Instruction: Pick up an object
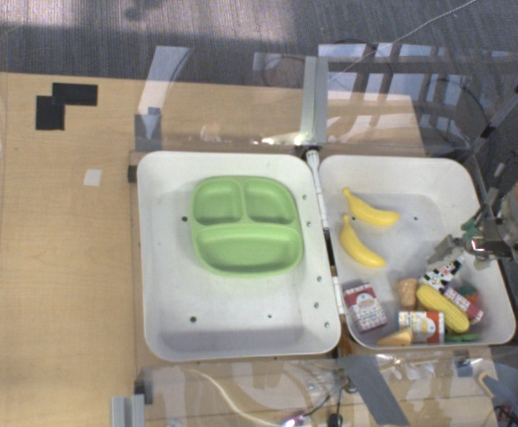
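Toys crowded the near right corner of the right-hand shallow white bin (392, 172), and that was where the pick looked to be aimed. A black-and-white cow-patterned toy (441, 276) lay just under the metal two-finger gripper (459, 249), touching a yellow plastic corn cob (443, 308). How wide the gripper stood could not be told, and nothing was seen in its hold.

By my reading, the step in hand was the descent toward a target, with no grasp made yet. The next move called for a straight drop onto one item, then a clean close.

Crowding was the hazard: a red-labelled can (422, 326), a small brown lump (407, 291) and a red-and-white box (364, 307) sat close by. Two yellow bananas (366, 225) lay apart, easier prey. A green sectioned plastic plate (246, 224) sat in the left white bin (165, 265).
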Motion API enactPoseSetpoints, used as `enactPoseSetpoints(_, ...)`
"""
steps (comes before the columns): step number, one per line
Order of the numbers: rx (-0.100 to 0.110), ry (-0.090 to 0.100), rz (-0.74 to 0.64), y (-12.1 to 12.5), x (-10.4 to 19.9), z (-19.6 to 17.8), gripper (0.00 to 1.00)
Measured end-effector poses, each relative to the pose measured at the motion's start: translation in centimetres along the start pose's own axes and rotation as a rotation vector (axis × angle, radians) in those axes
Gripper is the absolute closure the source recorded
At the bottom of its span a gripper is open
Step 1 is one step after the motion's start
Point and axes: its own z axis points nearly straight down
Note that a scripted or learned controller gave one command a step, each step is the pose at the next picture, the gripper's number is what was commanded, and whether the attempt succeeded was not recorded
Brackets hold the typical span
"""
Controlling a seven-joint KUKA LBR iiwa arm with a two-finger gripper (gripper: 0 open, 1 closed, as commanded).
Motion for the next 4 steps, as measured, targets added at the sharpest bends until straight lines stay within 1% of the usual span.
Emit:
enactPoseSetpoints(1,-0.009,0.0,-0.016,1.2,-2.7,9.6,0.0)
enactPoseSetpoints(2,-0.012,-0.001,-0.05,6.0,-3.1,10.4,0.0)
enactPoseSetpoints(3,-0.017,-0.001,-0.053,6.2,-3.0,9.2,1.0)
enactPoseSetpoints(4,-0.003,0.001,0.082,8.7,5.0,-1.7,1.0)
